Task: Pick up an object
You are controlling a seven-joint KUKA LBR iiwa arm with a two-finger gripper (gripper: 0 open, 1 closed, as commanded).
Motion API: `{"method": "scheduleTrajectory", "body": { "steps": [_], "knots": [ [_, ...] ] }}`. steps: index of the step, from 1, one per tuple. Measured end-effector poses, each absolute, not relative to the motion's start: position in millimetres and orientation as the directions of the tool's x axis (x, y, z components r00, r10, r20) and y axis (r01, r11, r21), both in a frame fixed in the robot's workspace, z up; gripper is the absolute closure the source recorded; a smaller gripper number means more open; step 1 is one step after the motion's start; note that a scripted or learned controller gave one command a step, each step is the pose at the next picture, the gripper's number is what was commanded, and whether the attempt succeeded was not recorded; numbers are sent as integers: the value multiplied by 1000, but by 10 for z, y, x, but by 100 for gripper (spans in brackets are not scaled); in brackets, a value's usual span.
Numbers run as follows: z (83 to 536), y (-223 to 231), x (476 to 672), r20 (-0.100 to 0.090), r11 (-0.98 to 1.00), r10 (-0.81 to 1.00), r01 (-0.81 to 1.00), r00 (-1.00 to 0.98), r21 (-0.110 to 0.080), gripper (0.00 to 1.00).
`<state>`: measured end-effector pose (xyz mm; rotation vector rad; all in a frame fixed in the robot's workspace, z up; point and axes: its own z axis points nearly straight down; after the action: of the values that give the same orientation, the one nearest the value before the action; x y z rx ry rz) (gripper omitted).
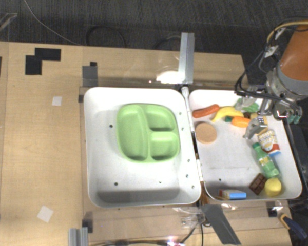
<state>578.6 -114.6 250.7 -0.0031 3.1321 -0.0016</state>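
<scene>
Two white bins (92, 152) on wooden bench (36, 152), dark carpet (118, 9) beyond bench, green tray (146, 132) in left bin, gripper (256, 121) over right bin, grip state indeterminate.

The arm (297, 65) is grey with a broad orange band; black and yellowish cables loop beside it, above a metallic gripper (255, 124) with green-tinted fittings.

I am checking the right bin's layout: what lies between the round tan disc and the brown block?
In the camera view, bare white bin floor lies between the round tan disc and the brown block.
</scene>
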Motion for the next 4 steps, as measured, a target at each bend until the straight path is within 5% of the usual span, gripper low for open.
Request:
{"method": "scheduleTrajectory", "body": {
  "steps": [1, 2, 3, 4],
  "knots": [
    [1074, -1212, 5363, 4, 1000, 10, 10, -1000, 2, 0],
    [887, -1518, 6294, -12, 999, 37, 37, -999, 0, 0],
    [883, -1271, 6376, -12, 993, 118, 118, -993, 1, 0],
    [891, -1014, 6200, -13, 990, 139, 139, -990, 2, 0]
  ]
}}
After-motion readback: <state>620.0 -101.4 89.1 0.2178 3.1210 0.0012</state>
